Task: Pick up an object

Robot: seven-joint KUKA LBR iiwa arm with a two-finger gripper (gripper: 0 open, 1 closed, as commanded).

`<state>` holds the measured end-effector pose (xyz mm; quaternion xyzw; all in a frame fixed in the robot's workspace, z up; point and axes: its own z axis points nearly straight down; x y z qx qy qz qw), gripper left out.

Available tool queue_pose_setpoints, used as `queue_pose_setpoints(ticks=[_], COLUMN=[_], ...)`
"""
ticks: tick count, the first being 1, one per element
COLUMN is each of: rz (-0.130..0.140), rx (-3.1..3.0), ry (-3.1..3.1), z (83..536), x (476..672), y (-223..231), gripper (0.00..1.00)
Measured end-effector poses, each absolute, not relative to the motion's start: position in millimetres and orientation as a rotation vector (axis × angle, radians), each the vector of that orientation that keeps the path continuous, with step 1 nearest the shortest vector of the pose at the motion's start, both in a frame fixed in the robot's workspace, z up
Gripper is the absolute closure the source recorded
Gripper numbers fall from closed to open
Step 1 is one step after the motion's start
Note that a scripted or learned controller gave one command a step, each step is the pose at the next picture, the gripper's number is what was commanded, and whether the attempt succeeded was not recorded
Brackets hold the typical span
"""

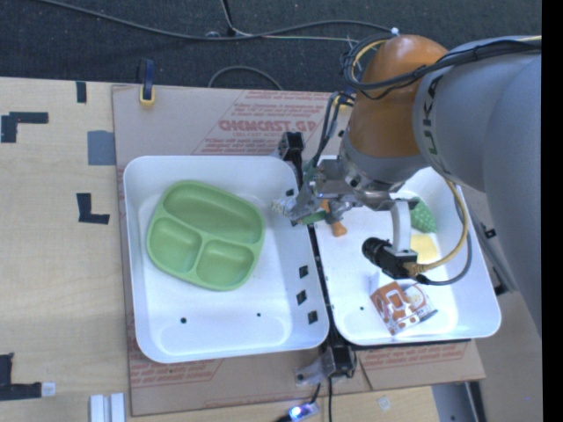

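Two shallow white bins sit side by side on a brown cardboard sheet (pixel 264 117) printed in red with "CHEMCAST" and smaller lines too fine to read. The left bin (pixel 145 323) holds a green divided plate (pixel 205 235) with three compartments, lying flat toward the bin's upper left. The right bin (pixel 475 310) holds several small things: a white packet with an orange-brown printed pattern (pixel 402 304) near the bin's front edge, its print too small to read; a pale yellow block (pixel 426 249) just behind it; and a green knobbly item (pixel 423 215) beside the block, partly hidden by the arm.

The grey arm (pixel 484 112), with its orange band (pixel 396 77), reaches in from the right, and part of the letters "KUKA" shows on its side. The gripper (pixel 310 211) hangs over the wall where the two bins meet, near their back half. A small orange piece (pixel 338 229) sits right below the wrist hardware, but whether it is an object or part of the tool cannot be told. Cables and brackets clutter the tip too much to tell whether it is spread or closed, or whether it grips anything
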<state>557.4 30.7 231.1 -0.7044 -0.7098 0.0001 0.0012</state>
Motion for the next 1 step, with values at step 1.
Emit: queue_pose_setpoints(ticks=[1], rz=[0.005], rx=[-2.212], ry=[-2.226], z=[217.5], x=[553.0], y=[83.4], gripper=[1.0])
